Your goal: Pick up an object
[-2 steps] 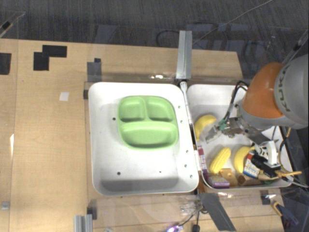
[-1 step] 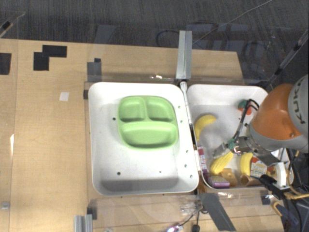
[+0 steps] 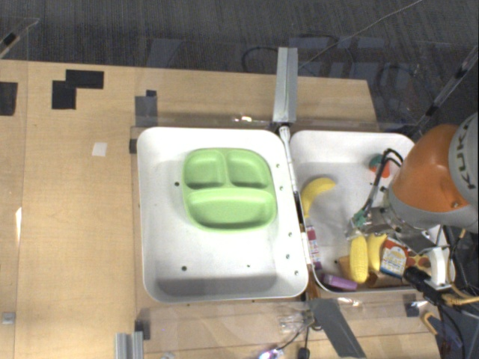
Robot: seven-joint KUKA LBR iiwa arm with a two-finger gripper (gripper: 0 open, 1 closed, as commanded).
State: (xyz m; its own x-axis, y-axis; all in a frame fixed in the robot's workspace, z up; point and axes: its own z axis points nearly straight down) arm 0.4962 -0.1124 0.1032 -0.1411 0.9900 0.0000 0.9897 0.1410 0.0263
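Arm reaches into the right bin [image 3: 352, 142], orange band above the wrist over that bin's right side. Gripper [image 3: 372, 223] sits low in the bin, just above the corn cob [image 3: 359, 256]; wrist and cabling block the tips, so cannot tell its state, and nothing is visibly held.

Candidate objects all lie in the right bin: banana [image 3: 316, 191] toward the bin's left-centre, well clear of the gripper; corn cob upright near the bin's front edge, right below the gripper; a small carton [image 3: 392, 260] just right of the corn; a purple item [image 3: 340, 282] at the front-left corner; something red [image 3: 376, 164] near the bin's back right, partly hidden.

Left bin [image 3: 161, 223] holds a green divided plate [image 3: 227, 188].

Progress, my read: approach looks made, likely target corn or carton. Grasp unconfirmed, lift not yet done. Everything rests on the bin floor.
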